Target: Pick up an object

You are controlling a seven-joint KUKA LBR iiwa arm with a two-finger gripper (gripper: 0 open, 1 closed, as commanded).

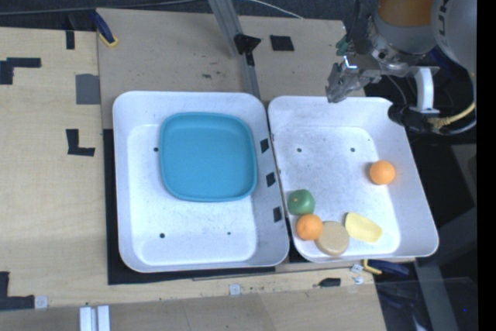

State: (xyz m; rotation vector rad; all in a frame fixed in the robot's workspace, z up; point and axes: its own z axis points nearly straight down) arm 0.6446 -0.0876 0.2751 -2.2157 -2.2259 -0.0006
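Your gripper is hovering over the right bin's far rim, fingers unclear to you, you're seeing oranges, green fruit lying inside, blue plate sitting left.

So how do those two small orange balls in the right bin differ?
The orange ball near the right wall lies alone; the orange ball at the front sits among a green fruit and a tan disc. Both look alike in colour, size and roundness.
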